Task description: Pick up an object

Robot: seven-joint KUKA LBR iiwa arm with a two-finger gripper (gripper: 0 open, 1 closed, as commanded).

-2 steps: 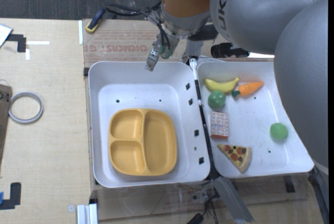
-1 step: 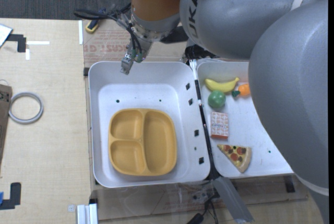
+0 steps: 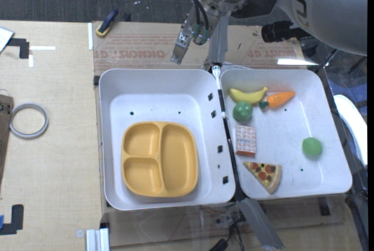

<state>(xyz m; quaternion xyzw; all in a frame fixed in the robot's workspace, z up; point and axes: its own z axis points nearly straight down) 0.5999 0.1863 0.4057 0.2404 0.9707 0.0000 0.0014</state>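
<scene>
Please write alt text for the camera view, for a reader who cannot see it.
Two white bins sit side by side: the left bin holds a yellow divided plate; the right bin holds toy food. The gripper hangs above their far edge.

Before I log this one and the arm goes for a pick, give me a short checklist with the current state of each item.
1. Gripper above the bins, holding nothing visible: ok.
2. Finger opening: cannot tell.
3. Banana, carrot and green apple crowded together, poor clearance: not ok.
4. Green ball isolated: ok.
5. Pizza slice and box lie flat: ok.
6. Yellow divided plate in left bin: ok.
</scene>
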